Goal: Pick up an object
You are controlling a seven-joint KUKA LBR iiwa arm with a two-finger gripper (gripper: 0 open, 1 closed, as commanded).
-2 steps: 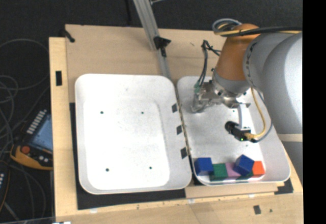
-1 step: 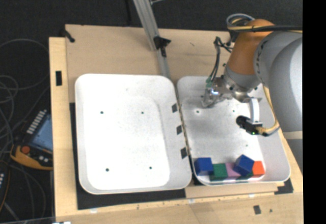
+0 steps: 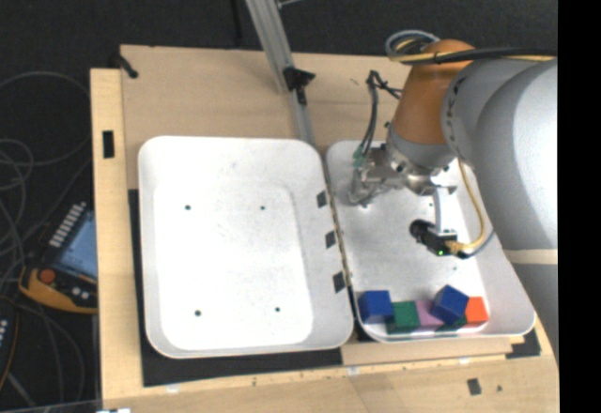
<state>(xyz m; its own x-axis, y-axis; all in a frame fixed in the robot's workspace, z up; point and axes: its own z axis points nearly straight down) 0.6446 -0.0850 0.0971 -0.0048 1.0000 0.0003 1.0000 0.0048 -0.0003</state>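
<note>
Near edge of right bin [image 3: 512, 294]: five blocks in a row along the front wall. From the 7 o'clock corner toward 5 o'clock: blue block [image 3: 376, 304], green block [image 3: 405, 315] touching it, purple block [image 3: 429, 314] partly hidden, second blue block [image 3: 452, 303] tilted and resting over the purple one, orange block [image 3: 476, 310] just beside it. None is lifted.

Mid bin: floor bare apart from a small black fitting with a green light [image 3: 433, 237] on the arm's cabling.

Far end, about 11 o'clock of the bin: gripper [image 3: 360, 188] low over the floor near the divider, well apart from the blocks. Finger state: cannot tell. Nothing seen between them.

Left bin [image 3: 164, 167] at 9 o'clock. Orange band [image 3: 420, 106] above the wrist.
</note>
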